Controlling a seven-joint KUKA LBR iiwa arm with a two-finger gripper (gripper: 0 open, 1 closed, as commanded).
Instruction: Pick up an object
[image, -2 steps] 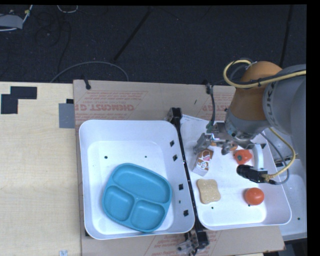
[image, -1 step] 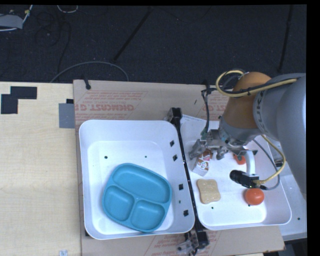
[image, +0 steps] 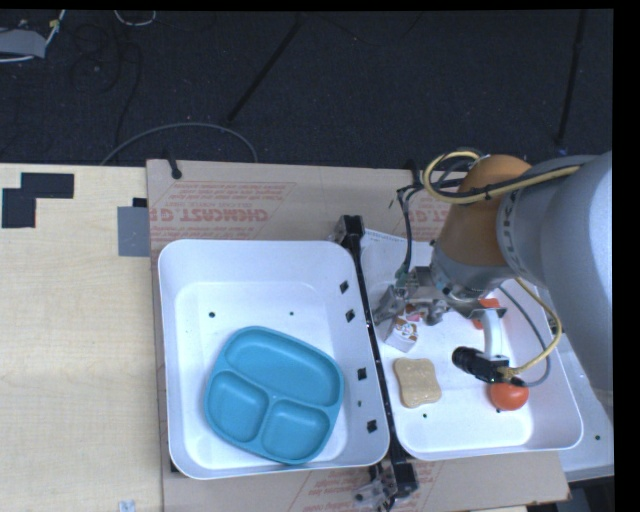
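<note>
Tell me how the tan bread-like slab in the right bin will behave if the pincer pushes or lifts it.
The tan slab lies flat, so it probably slides rather than rolls. It looks thin and light, perhaps soft like foam. Lying low on the right bin floor, it may be hard to grip by its edges.

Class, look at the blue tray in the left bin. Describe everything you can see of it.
The blue tray is a light blue divided plate, plastic by its look, with rounded corners and three compartments: one large, two smaller. It lies flat and right way up on the floor of the left bin, turned at an angle, toward the near side. Its compartments hold nothing.
</note>
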